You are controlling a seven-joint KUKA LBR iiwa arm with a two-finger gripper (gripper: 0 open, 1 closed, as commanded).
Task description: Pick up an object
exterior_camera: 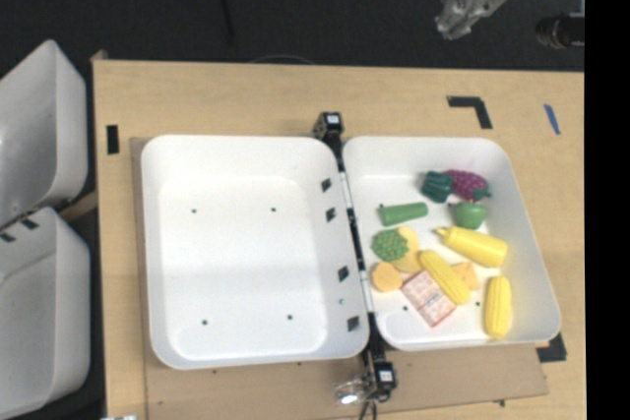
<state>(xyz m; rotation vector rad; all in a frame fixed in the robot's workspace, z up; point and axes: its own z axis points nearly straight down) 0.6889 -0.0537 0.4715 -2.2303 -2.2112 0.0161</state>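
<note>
End effector (pixel 463 15) high above bench, grip state unreadable. Glossy plastic toy food (pixel 448 256) clustered in right bin (pixel 522 182).

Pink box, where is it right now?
In the camera view the pink box lies in the right bin, near its front edge, touching the corn cob behind it, with another corn cob to its right.

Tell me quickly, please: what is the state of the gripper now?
Gripper: high above the bench, beyond the right bin, nothing between its fingers; open or shut cannot be told.
</note>
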